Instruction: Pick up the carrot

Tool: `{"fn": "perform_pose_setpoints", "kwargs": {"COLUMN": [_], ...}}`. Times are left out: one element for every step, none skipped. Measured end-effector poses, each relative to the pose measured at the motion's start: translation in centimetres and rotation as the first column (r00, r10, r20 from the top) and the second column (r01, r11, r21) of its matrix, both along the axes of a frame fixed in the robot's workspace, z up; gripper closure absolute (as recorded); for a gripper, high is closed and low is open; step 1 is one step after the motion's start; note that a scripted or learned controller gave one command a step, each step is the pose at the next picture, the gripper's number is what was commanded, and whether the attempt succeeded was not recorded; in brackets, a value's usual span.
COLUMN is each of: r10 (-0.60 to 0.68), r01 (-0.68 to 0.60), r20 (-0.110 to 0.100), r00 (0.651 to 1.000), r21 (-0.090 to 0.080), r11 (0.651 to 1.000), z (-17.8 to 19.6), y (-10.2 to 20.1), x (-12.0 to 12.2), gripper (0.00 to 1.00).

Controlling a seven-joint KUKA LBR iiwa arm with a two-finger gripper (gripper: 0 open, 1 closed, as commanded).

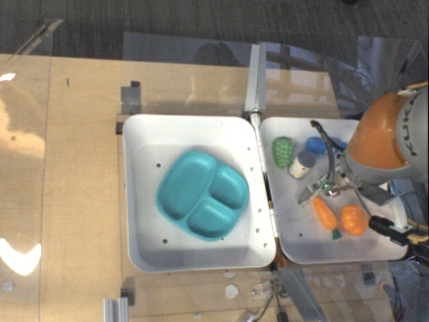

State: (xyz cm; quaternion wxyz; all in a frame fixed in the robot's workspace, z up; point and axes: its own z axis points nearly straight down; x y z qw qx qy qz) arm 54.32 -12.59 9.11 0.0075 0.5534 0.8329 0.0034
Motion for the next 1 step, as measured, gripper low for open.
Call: {"fn": "perform_pose_setpoints", "kwargs": {"r10": [0.002], "r01": [-0.002], "r20": [0.01], "r00": [1.0], "r21": [-0.001], "r11": [1.0], "z": [1.28], "y": [0.11], "x": [0.36], "gripper": [1.0]}}
